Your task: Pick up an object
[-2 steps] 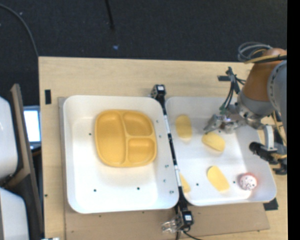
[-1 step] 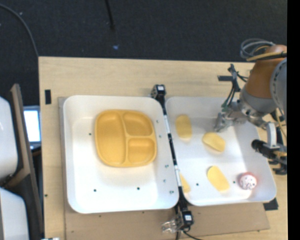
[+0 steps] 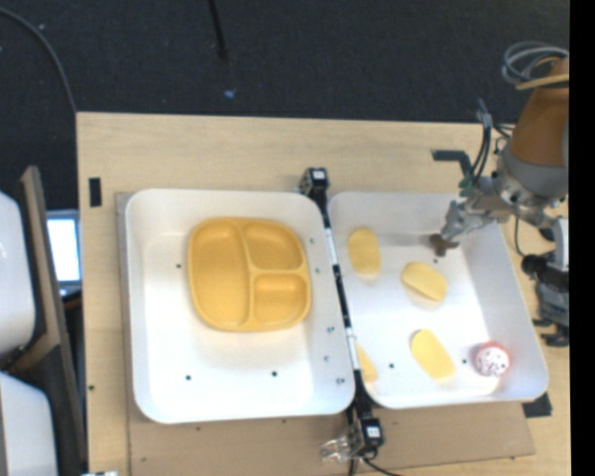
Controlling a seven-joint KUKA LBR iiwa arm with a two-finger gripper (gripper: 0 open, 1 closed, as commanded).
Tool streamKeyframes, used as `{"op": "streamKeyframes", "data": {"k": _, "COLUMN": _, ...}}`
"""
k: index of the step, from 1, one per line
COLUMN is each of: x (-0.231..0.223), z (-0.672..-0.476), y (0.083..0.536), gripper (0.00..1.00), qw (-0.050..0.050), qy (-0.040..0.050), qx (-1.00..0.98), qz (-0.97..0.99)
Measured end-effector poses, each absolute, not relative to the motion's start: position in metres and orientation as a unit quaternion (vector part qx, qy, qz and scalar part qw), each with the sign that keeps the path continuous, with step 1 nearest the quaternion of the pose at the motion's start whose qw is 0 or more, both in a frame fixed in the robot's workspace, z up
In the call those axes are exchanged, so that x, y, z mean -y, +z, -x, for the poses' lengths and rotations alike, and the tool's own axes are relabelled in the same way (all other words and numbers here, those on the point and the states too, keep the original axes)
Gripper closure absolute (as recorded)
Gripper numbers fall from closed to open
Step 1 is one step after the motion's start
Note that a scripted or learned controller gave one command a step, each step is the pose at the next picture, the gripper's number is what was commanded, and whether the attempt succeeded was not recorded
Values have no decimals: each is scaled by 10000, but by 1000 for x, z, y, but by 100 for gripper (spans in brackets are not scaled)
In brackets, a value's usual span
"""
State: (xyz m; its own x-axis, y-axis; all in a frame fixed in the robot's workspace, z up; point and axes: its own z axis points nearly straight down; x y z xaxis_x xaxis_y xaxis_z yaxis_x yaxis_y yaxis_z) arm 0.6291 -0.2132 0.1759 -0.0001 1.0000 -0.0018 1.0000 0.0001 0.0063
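A yellow divided plate sits alone in the left bin, out of play I'd guess; the right bin holds the candidates, yellow lumps lying apart and a pink ball near its corner; the gripper hangs just above the middle lump, likely lining up; whether its fingers are spread I cannot tell.

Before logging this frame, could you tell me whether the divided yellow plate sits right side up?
Right side up: the divided yellow plate shows its three hollow compartments.
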Motion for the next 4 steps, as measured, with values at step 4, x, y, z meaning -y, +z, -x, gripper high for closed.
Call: {"op": "streamKeyframes", "data": {"k": 4, "x": 108, "z": -597, "y": 227, "gripper": 100, "qw": -2, "qy": 3, "qx": -7083, "qz": -7059}}
